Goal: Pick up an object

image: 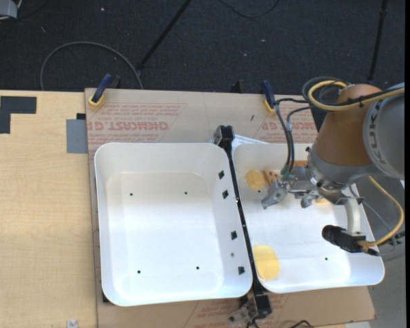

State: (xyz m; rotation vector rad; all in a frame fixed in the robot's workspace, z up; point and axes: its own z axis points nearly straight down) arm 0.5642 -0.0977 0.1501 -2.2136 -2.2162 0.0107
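In the right bin (pixel 307 265), a pale yellow lump (pixel 255 180) lies near the divider at the back, with a small orange piece (pixel 270 177) touching its right side. A flat yellow round object (pixel 266 262) rests at the front left corner of that bin. My gripper (pixel 289 198) hangs over the middle of the right bin, just right of the yellow lump. Its two grey fingers (pixel 272 198) are spread open with nothing between them. Another small orange piece (pixel 322 198) peeks out beside the right finger.
The left bin (pixel 109 183) sits beside the right one, split off by a black-clipped divider (pixel 234 210). A black cylindrical part (pixel 342 237) on a yellow cable hangs over the right bin's right side. The arm's body (pixel 352 142) covers the bin's back right corner.
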